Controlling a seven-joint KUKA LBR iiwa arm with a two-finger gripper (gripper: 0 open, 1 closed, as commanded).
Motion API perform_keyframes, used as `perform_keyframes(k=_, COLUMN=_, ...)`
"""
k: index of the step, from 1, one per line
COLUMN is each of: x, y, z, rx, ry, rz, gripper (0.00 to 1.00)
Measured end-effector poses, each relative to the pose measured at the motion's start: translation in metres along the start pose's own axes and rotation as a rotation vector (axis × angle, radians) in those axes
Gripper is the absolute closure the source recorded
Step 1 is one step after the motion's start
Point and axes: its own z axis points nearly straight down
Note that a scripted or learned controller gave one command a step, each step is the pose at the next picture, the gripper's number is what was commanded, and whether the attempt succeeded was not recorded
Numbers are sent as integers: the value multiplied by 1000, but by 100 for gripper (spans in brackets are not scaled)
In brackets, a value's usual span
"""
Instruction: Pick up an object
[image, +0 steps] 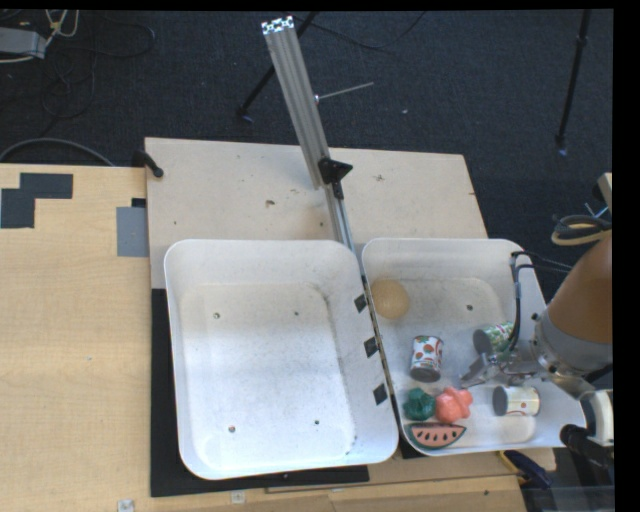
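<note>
Nearest the camera, a watermelon-slice toy (437, 436) is lying at the front rim of the right white bin (440, 255), with a green lump (419, 405) and a coral-pink toy (454, 404) touching just behind it. The end effector (487, 368) is hanging low among these, beside a small white cylinder (517, 401); whether it is gripping anything, I cannot tell. Crowding is risking a glancing, empty close. Farther back, a patterned can (426, 358) and a tan ball (389, 298) are sitting apart.
</note>
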Motion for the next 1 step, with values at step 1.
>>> perform_keyframes(k=1, x=-1, y=-1, z=-11, rx=0, ry=0, rz=6, gripper=100)
